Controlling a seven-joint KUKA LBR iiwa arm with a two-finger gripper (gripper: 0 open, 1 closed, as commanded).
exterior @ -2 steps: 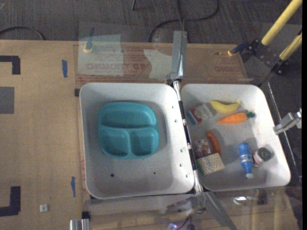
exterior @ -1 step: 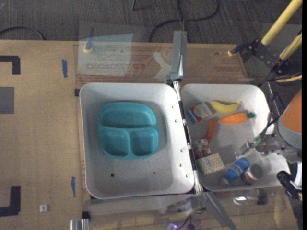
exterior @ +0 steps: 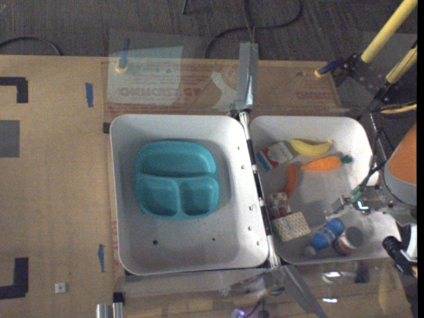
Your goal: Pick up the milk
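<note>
Looking into the right bin (exterior: 358,128), you find the milk carton (exterior: 277,154) lying near its upper-left corner, just beside the banana (exterior: 311,146) and carrot (exterior: 324,164). Your gripper (exterior: 354,201) hovers well apart at the bin's right side; its grip state cannot be told.

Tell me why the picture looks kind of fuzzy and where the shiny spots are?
In the camera view, everything is slightly soft, so the small white and red milk carton shows no readable print; the clear plastic sheet above the bins has pale glare; the teal divided plastic tray casts a soft shadow on the left white bin; the end effector is blurry.
</note>
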